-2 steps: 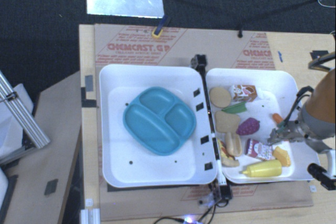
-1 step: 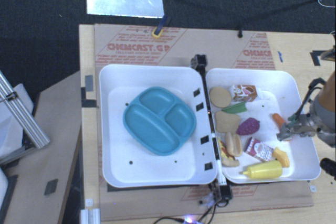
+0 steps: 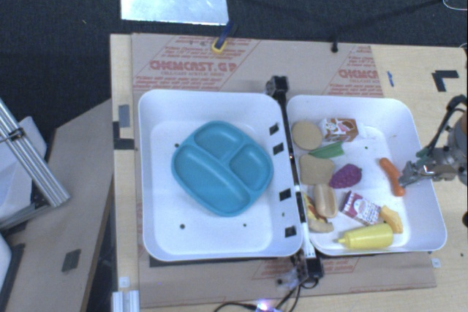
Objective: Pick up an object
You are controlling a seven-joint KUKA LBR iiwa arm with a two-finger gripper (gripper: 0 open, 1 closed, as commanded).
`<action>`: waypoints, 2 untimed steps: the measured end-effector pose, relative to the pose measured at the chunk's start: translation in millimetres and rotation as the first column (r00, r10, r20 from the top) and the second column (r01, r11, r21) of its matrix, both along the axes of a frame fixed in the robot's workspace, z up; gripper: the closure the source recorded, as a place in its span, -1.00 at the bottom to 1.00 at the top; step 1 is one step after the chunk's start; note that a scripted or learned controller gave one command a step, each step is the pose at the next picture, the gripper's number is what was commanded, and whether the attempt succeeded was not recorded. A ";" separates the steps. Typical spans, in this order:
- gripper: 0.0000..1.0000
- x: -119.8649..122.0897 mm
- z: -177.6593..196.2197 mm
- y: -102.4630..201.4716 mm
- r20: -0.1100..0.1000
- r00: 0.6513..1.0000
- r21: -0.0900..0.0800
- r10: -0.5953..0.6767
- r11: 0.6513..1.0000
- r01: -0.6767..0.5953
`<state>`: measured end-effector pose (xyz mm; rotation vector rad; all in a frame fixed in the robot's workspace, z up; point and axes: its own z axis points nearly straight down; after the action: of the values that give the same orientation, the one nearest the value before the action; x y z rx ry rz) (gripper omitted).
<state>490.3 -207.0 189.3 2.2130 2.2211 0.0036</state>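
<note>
The counter (image 3: 409,58) carries two shallow white bins side by side. The left bin (image 3: 157,179) holds a blue divided plate (image 3: 221,167), lying flat near its middle. The right bin (image 3: 431,223) holds a scatter of toy foods.

The pincer (image 3: 411,173) reaches in from the right edge and sits low over the right side of the right bin, its tip just beside an orange carrot-like piece (image 3: 391,175) that lies slanted near the bin's right wall. The tip looks to be touching or nearly touching that piece on its right side; whether the pincer is open or closed cannot be told at this size, and nothing is visibly held.

Left of the carrot piece, a purple cluster (image 3: 345,175) lies near the bin's middle, with a tan bread slice (image 3: 316,169) just beside it. Farther back sit a round tan disc (image 3: 306,134), a small carton with red print (image 3: 338,129) and a green pod (image 3: 327,151) between them and the bread. On the near side lie a bun-like roll (image 3: 324,201), a red-and-white packet (image 3: 361,207), a small yellow-orange piece (image 3: 391,218) and a yellow bottle (image 3: 364,237) lying on its side along the near wall, all well apart from the pincer.
</note>
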 end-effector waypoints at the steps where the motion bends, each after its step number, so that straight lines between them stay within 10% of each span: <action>1: 1.00 1.4 36.4 -0.4 -0.001 1.000 0.001 0.001 1.000 -0.001; 2: 1.00 24.2 36.1 46.9 -0.002 1.000 0.003 0.005 1.000 -0.005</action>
<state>514.5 -160.2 225.5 2.2095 2.2289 0.0048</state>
